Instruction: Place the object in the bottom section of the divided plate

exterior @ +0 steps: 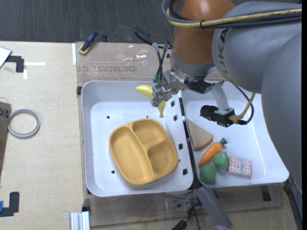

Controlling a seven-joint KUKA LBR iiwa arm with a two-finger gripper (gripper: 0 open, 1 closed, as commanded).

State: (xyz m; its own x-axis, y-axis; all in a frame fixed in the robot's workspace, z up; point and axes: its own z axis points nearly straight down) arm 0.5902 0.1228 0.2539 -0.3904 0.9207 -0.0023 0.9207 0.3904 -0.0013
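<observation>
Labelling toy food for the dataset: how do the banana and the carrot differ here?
The banana is yellow; the carrot is orange with a green top. The banana sits at the gripper over the left bin; the carrot lies on the floor of the right bin, beside green pieces. The banana is curved, the carrot straight and tapered. Both are small toy foods.

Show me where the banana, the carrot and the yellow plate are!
banana (144, 90): camera view, on its yellow body left of the end effector.
carrot (211, 153): camera view, middle of its orange body.
divided plate (125, 174): camera view, on its lower rim.
</observation>
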